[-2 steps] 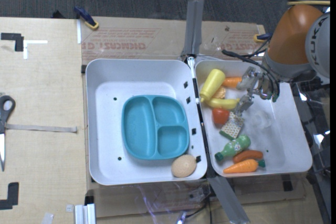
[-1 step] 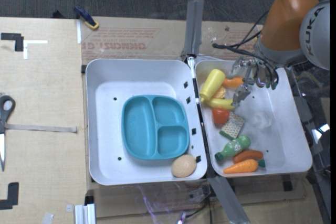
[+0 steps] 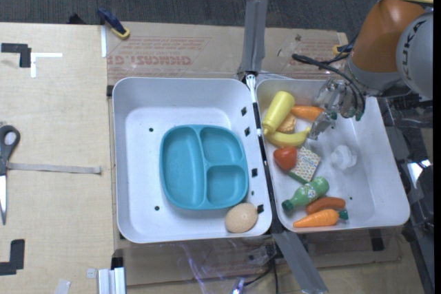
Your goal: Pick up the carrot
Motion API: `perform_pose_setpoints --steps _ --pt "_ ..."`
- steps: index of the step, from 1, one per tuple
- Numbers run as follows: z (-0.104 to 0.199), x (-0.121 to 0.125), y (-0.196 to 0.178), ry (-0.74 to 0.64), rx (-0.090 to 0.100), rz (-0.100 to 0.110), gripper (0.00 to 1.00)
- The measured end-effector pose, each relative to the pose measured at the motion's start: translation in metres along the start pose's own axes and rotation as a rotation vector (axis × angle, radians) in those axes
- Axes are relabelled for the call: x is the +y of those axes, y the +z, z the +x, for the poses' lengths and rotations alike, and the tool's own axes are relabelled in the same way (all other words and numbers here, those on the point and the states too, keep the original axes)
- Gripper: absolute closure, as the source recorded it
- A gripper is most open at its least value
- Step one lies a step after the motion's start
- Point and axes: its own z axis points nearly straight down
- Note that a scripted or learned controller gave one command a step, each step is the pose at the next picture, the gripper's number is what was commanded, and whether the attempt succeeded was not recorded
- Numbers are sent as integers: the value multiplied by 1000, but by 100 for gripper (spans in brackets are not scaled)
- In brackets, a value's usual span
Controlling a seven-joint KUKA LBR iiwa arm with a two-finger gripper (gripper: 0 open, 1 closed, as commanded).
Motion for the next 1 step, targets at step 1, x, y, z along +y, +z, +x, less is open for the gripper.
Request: perform_pose_setpoints --steps 1 --pt "0 0 0 0 0 0 0"
